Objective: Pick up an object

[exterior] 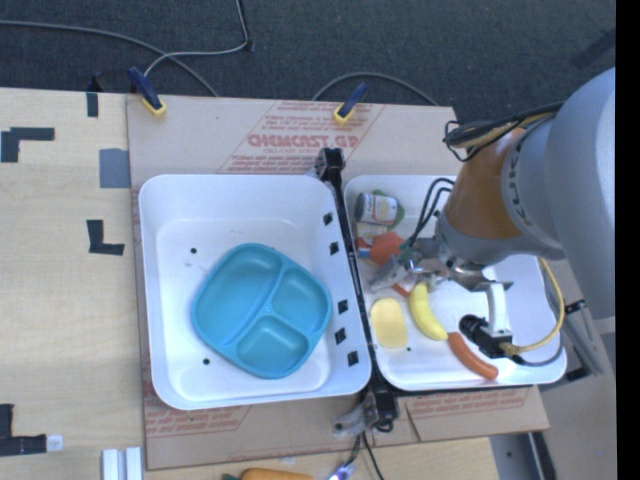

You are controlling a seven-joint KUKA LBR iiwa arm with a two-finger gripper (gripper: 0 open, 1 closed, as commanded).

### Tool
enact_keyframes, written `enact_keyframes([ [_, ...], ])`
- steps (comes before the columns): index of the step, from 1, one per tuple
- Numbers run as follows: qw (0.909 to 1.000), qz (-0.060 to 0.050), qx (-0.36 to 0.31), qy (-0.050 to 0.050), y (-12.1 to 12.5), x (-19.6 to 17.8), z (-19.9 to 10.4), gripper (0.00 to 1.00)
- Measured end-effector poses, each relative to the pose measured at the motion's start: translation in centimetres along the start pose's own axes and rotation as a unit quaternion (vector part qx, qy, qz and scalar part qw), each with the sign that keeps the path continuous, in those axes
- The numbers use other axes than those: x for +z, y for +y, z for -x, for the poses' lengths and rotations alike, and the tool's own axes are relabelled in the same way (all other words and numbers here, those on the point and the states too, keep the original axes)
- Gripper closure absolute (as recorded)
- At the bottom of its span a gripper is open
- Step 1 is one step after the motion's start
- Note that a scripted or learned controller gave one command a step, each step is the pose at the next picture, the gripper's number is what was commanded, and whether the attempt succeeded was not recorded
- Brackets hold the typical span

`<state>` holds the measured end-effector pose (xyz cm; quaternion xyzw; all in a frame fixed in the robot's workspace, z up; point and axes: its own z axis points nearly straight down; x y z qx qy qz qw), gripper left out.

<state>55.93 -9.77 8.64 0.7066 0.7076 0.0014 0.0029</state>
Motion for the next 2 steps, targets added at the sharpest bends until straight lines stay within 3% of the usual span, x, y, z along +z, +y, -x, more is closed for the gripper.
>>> enact_keyframes([
  [1,1.0000,0.000,0.000,0.000,-3.29,-0.02,0.11,0.00],
  [2,1.0000,0.000,0.000,-0.001,-3.27,-0.97,0.17,1.00],
])
